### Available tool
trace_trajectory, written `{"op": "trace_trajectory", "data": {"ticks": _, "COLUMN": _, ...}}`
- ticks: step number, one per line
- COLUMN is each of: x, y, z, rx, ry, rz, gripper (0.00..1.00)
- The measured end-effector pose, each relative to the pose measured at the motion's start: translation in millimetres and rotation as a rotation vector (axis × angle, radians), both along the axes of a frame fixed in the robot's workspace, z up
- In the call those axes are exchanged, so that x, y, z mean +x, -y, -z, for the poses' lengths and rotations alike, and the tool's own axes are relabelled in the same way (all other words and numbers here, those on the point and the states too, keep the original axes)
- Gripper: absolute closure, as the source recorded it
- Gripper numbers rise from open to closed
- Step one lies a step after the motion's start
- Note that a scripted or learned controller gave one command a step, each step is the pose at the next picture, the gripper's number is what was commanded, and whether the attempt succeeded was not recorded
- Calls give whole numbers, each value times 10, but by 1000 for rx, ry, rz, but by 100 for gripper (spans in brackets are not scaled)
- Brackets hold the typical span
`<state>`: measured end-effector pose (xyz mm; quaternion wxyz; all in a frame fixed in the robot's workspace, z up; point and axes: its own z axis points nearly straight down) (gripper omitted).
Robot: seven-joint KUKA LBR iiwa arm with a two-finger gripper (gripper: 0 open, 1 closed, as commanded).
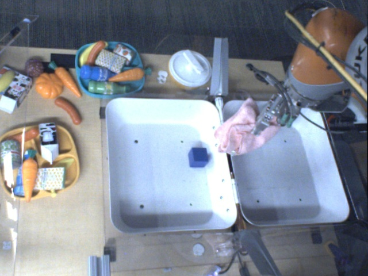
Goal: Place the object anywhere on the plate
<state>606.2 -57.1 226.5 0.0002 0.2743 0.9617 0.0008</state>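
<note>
A crumpled pink cloth (237, 132) hangs over the wall between the two white bins, its upper right corner pinched between the fingers of my gripper (265, 124). The gripper is shut on that corner, above the upper left part of the right bin (299, 211). A small blue cube (198, 157) lies near the middle of the left bin (144, 211), left of the cloth. A yellow plate (69, 154) with toy food stands on the bench at the far left. A round white dish (190, 68) sits behind the left bin.
A blue bowl (86, 88) of toy food stands at the back left, with a toy pumpkin (47, 86), carrot (69, 80) and sausage (68, 110) loose nearby. A metal post (218, 68) rises behind the bins' shared wall.
</note>
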Motion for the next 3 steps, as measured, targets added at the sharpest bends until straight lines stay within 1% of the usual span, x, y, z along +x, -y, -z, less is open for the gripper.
{"op": "trace_trajectory", "data": {"ticks": 1, "x": -244, "y": -511, "z": 50, "rx": 0, "ry": -1, "rz": -400, "gripper": 100}}
{"op": "trace_trajectory", "data": {"ticks": 2, "x": -387, "y": -981, "z": 143, "rx": 0, "ry": 0, "rz": -551, "gripper": 100}}
{"op": "trace_trajectory", "data": {"ticks": 3, "x": -486, "y": -1453, "z": 20, "rx": 0, "ry": 2, "rz": -556, "gripper": 100}}
